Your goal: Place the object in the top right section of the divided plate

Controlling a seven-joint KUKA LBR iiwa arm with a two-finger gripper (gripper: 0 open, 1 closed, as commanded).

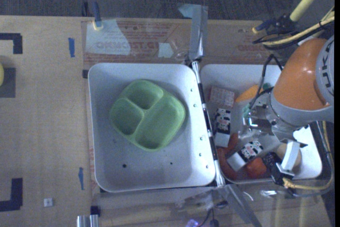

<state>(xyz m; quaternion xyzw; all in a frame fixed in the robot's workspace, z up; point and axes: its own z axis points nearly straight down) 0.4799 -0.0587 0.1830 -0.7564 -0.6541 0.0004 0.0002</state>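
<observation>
The hand (249, 133) sits low over the right bin (313, 165), at the right of the frame, down among the clutter there. Whether it is open or closed cannot be told from this angle, and nothing is visibly held by it. Above it the grey arm with its orange band (300, 82) comes in from the right edge.

Directly around the hand lie several small items: a black-and-white cow-patterned piece (223, 119) to its left, a second cow-patterned piece (251, 150) just below, a red-orange object (255, 167) beside that, a pinkish waffle-textured square (222, 96) toward the bin's upper left, and an orange item (247, 94) partly hidden by the arm.

The green divided plate (147, 114) lies in the left bin (106, 167), near frame centre, turned at an angle, all three sections bare. It is well apart from the hand, the bins' shared wall between them.

Both bins rest on the wooden counter (42, 130), which carries blue tape marks (71, 46).
</observation>
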